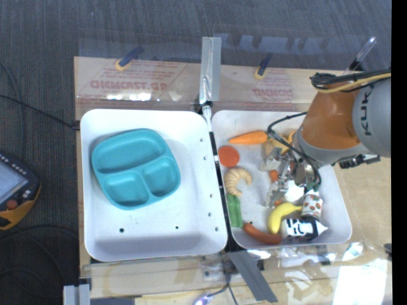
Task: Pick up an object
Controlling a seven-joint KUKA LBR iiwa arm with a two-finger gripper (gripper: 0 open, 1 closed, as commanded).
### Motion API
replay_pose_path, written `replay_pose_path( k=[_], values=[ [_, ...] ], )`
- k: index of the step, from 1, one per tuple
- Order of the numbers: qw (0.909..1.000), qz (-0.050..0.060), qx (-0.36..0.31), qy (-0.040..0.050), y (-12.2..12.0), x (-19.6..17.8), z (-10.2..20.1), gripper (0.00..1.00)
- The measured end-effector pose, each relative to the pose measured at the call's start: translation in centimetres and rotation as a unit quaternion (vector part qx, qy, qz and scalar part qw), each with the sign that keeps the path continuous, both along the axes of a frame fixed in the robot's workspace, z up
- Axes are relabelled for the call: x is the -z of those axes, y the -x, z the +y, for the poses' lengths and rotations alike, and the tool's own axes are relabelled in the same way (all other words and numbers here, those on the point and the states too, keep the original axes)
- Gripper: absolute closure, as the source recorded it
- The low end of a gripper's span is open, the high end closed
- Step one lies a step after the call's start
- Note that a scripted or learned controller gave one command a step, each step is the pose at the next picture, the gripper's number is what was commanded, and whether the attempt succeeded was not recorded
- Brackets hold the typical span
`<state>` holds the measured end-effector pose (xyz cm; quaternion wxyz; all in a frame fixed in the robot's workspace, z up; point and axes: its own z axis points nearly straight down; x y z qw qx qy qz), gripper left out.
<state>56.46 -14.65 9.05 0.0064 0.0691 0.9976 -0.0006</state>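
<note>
over right bin (340, 199), pincer (287, 182) hung low among toys; could not tell its state. nothing seen held. banana (282, 215), croissant (238, 179), carrot (249, 138) lay in bin. pick judged not done; grasp and lift left.

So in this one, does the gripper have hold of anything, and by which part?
It cannot be told. The gripper is down among the toy food in the right bin, just above the banana, with nothing visibly held.
</note>
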Motion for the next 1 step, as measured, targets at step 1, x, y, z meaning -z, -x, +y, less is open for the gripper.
replay_pose_path(
  k=[1],
  values=[
    [1.0, 0.002, 0.0, 0.0003, -1.28, 0.05, -0.07, 0.0]
  ],
)
